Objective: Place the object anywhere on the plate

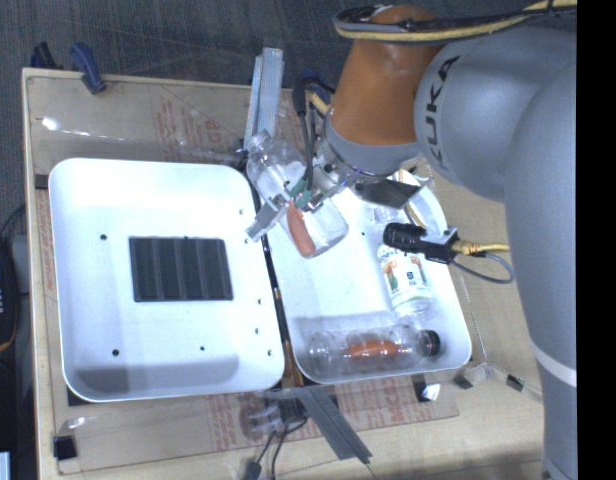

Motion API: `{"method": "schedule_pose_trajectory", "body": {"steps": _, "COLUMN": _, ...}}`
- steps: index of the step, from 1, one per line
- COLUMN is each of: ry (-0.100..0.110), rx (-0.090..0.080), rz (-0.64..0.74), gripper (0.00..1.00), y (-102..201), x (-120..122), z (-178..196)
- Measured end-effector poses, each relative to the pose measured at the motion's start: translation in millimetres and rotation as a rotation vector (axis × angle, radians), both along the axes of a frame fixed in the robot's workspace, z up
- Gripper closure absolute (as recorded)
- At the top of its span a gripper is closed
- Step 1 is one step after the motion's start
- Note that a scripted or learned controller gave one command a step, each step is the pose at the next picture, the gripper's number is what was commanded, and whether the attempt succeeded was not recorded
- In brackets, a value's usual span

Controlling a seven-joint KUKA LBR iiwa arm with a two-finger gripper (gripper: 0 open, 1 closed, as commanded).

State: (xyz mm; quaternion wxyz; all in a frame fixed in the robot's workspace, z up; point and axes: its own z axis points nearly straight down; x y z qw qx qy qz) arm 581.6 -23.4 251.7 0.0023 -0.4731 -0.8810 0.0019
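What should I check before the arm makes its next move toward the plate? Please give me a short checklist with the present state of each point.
1. Object in the grip: an orange-red object sits just under the gripper, but whether the fingers really clamp it: cannot tell.
2. Plate is free to receive: the dark ribbed plate in the left bin has nothing on it: ok.
3. Gripper over the plate: it is at the wall between the two bins, not above the plate: not ok.
4. Other things stay out of the way: two clear bottles lie in the right bin, away from the plate: ok.
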Motion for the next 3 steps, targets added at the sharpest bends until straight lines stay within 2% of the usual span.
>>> {"method": "schedule_pose_trajectory", "body": {"steps": 1, "ry": 0.001, "rx": -0.001, "rz": -0.065, "gripper": 1.0, "y": 59.1, "x": -16.9, "z": -38.4}}
{"method": "schedule_pose_trajectory", "body": {"steps": 2, "ry": 0.0, "rx": -0.001, "rz": -0.065, "gripper": 0.0, "y": 59.0, "x": -16.7, "z": -38.3}}
{"method": "schedule_pose_trajectory", "body": {"steps": 3, "ry": 0.001, "rx": 0.002, "rz": 0.301, "gripper": 0.0, "y": 106.8, "x": -60.6, "z": -36.0}}
